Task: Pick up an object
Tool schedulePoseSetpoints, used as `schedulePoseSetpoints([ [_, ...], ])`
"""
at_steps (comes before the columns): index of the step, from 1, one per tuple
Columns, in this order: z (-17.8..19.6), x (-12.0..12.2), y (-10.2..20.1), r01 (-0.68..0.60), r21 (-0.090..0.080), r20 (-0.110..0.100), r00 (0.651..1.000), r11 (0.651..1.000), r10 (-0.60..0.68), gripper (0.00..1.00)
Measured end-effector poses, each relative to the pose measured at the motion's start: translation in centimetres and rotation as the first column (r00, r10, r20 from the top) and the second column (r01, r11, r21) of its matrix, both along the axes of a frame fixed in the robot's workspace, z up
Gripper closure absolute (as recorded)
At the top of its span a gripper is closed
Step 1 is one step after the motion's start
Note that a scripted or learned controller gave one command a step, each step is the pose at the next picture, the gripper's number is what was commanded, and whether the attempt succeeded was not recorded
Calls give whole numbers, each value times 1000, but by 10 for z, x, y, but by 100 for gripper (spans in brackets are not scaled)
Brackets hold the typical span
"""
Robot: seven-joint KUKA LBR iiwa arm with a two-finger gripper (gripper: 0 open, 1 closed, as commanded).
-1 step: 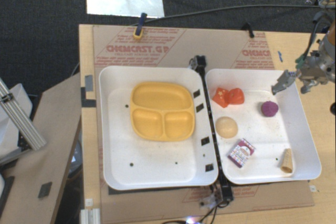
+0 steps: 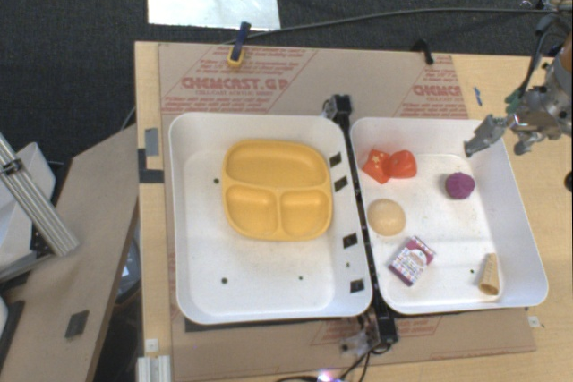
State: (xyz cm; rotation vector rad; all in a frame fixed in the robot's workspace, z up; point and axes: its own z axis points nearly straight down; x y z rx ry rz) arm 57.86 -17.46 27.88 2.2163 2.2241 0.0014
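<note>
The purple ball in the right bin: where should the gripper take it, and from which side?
Take the purple ball across its middle, coming straight down from above. It is round, so any finger direction works, and it sits apart from the bin wall and the orange piece.

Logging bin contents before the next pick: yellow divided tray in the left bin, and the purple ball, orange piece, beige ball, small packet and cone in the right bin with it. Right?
Not quite. In the camera view the yellow divided tray sits alone in the left bin. The purple ball, orange piece, beige ball, small packet and cone are in the right bin, without it.
</note>
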Motion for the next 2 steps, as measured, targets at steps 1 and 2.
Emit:
schedulePoseSetpoints([
  [1, -61, -5, 0, 2, 1, -3, 1000, 1000, -2, 0],
  [2, -102, -6, 0, 2, 1, -3, 1000, 1000, -2, 0],
])
